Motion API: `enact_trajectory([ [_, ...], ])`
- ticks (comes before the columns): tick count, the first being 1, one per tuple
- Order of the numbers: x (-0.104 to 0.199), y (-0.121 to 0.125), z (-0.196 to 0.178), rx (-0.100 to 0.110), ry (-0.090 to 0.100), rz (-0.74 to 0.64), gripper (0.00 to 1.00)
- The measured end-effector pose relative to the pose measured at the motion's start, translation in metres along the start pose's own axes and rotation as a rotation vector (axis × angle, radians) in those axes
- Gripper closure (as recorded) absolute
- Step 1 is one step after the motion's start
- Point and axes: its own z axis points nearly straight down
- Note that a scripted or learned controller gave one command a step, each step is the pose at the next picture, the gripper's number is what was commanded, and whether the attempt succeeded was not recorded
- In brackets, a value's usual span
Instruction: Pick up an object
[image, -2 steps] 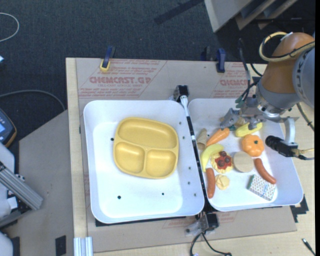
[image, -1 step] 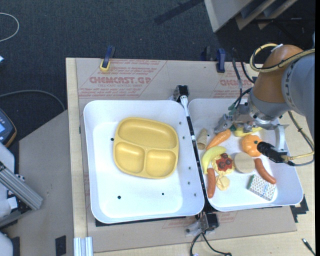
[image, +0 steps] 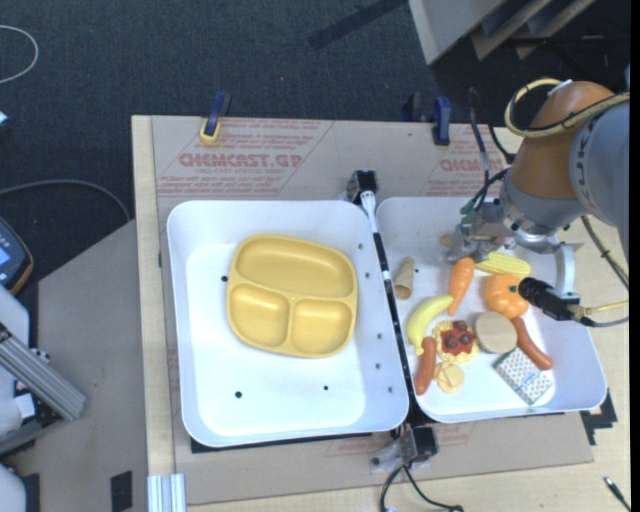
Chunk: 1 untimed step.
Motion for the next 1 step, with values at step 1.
enact_trajectory([
  [1,0.0040,0.0017,-0.0609,0.011,0.003,0.000,1.00],
])
